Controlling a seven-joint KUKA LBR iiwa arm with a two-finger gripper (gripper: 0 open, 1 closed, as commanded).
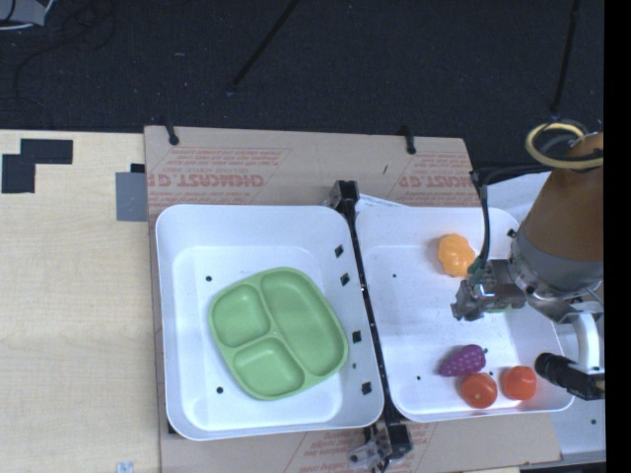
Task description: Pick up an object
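The right bin [414,264] carries four small things, any of which could serve as the object to pick up: one orange fruit [455,253] near the bin's far side, one purple bunch of grapes [462,361] toward its near side, and two red-orange tomatoes [479,390] [519,382] set side by side at the near right corner, just right of and below the grapes. The orange fruit is the nearest to the gripper [477,297]: it lies just up and to the left of the jaws, close beside them but apart. It is roundish, with no marked long axis. The grapes lie below the jaws, a little further off, their long axis running roughly left to right with a slight tilt. The tomatoes sit further off again.

The gripper hangs over the bare middle-right floor of the right bin, with no object between its tips. How wide the jaws stand cannot be told from this slanted view, since the dark metal parts blur together.

There is one arm [564,215], so it alone serves, entering from the right.

In the left bin [177,264] lies one green divided plate [278,333] with three compartments. Both bins rest on a cardboard sheet [296,170] on the worktop [69,313].

A short shift up and left looks likely to bring the jaws over the orange fruit.
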